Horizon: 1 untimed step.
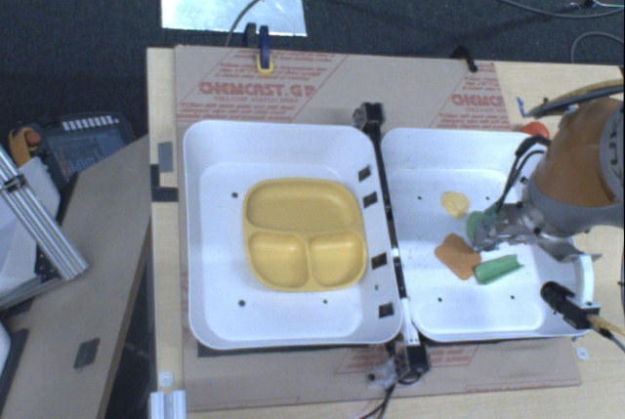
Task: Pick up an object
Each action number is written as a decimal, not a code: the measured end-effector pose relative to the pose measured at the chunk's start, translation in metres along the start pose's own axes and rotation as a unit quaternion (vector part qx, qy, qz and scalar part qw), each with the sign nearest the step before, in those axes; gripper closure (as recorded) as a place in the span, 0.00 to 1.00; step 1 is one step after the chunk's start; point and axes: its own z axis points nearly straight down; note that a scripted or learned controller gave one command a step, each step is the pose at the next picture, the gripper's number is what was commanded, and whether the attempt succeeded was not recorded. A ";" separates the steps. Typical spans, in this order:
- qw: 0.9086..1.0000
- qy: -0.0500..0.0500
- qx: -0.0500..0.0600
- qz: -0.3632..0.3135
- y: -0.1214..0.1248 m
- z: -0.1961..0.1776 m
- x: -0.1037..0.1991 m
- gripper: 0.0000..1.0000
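Green piece (497, 268), lower right of frame: likely light, rigid, graspable across its narrow width; gripper (480, 230) state cannot be told.

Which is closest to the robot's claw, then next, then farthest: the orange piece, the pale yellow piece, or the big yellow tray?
From the gripper:
1. Orange piece, right bin, just below-left of it.
2. Pale yellow piece, right bin, slightly farther, above-left.
3. Yellow tray, left bin, clearly farthest.
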 end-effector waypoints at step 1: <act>1.000 -0.001 0.002 -0.002 -0.001 -0.047 0.007 1.00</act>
